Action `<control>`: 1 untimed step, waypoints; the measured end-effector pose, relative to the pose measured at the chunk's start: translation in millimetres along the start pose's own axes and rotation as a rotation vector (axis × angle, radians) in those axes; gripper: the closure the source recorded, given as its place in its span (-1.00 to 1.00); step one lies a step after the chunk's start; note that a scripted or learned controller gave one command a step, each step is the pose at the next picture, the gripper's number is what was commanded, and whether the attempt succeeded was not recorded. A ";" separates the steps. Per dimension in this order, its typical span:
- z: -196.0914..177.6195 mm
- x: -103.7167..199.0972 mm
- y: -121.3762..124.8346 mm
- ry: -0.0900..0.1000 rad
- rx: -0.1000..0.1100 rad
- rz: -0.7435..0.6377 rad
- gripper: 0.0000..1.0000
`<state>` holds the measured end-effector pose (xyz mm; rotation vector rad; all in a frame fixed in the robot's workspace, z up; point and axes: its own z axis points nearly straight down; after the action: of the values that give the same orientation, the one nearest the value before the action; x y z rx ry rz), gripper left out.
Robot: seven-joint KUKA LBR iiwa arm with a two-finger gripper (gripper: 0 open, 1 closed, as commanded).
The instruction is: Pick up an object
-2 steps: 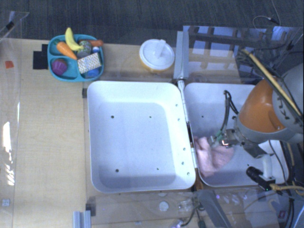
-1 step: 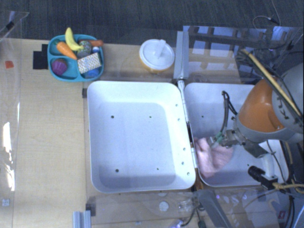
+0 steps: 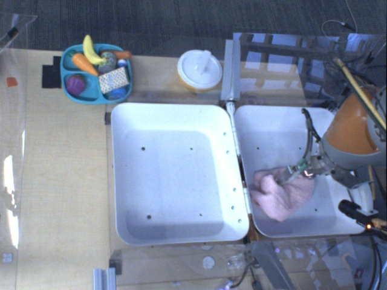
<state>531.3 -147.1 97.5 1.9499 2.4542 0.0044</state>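
In the camera view we find the pink cloth [image 3: 279, 193] lying crumpled in the right bin [image 3: 266, 125], low against the bin's left wall and close to its front edge, with the left bin [image 3: 175, 174] next door. The gripper [image 3: 297, 171] reaches in from the right and sits at the cloth's upper right corner, touching or just above the fabric; at this slant the tips blur into the folds, so we cannot tell how the gripper stands, nor whether any cloth is caught in it. We judge the cloth to be light, soft and limp: it should bunch and drape when lifted, not hold its shape, and a thin edge could slip free. The best purchase looks to be a raised fold near the middle of the heap, where several layers stack up, a little down and to the left of the tips. Behind the bins stand a blue tray [image 3: 91, 92] of toy food and a white lidded bowl [image 3: 199, 70], both well apart.
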 end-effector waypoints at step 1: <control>4.5 44.0 -28.2 -0.007 -0.015 -0.028 -1.00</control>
<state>493.9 -110.6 92.7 1.9066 2.4694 0.0167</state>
